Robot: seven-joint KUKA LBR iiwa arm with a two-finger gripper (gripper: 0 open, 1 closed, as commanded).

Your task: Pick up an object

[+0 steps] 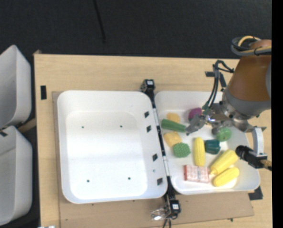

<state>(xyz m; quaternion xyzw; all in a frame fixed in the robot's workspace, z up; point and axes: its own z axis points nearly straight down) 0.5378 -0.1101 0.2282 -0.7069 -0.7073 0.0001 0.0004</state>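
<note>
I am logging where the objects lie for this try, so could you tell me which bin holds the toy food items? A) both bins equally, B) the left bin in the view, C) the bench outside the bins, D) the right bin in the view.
D: the corn cob, the green cucumber and the pink-and-white box all lie in the right bin, beneath the gripper.

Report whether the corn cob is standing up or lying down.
Lying down: the corn cob rests flat on the right bin's floor, beside a green round piece.
</note>
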